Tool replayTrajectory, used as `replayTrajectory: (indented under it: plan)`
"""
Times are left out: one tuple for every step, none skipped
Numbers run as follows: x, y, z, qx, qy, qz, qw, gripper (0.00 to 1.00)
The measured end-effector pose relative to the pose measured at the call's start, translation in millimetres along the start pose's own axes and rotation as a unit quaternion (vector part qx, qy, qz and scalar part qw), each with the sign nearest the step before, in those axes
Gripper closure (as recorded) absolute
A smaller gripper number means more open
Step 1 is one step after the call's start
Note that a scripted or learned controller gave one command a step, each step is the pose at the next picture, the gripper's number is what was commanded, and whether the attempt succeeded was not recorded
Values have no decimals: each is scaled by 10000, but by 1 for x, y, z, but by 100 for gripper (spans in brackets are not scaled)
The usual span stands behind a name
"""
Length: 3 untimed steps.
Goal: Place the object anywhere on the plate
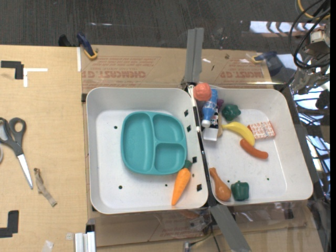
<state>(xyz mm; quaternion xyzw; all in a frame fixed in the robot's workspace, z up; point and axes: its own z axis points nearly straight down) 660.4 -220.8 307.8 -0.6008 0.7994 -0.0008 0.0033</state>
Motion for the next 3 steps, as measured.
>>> replayTrajectory:
  plan:
    - [17, 57, -19, -17, 9, 852, 9964, 100]
    - [-22, 11, 40, -14, 2, 521, 9986, 100]
    - [0, 0, -6, 2, 3, 1245, 9922, 100]
